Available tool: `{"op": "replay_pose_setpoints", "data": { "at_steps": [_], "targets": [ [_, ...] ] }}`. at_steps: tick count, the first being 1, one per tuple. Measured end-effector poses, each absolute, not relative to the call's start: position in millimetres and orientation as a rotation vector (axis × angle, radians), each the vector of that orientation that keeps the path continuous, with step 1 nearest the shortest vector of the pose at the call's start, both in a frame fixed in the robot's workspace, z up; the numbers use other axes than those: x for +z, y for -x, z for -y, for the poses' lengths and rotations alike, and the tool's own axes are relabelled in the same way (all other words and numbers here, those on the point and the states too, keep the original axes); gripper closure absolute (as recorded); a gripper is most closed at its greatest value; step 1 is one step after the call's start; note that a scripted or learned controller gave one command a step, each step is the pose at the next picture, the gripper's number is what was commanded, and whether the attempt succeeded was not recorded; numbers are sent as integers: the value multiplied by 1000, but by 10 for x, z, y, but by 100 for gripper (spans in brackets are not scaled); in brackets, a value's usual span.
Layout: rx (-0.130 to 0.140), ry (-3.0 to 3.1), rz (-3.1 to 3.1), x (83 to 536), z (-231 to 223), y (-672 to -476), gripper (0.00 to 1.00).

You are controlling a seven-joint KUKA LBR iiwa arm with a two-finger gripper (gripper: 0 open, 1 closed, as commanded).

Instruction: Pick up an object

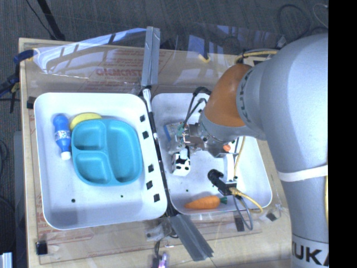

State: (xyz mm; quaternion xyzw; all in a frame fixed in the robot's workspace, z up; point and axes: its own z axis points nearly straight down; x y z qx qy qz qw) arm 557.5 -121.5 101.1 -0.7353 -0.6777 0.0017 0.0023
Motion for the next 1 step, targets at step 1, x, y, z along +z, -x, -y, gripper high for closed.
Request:
{"op": "replay_pose_setpoints", "data": {
  "at_steps": [1],
  "targets": [
    [1,2324,2114,2543,1076,-5318,100]
  ]
}}
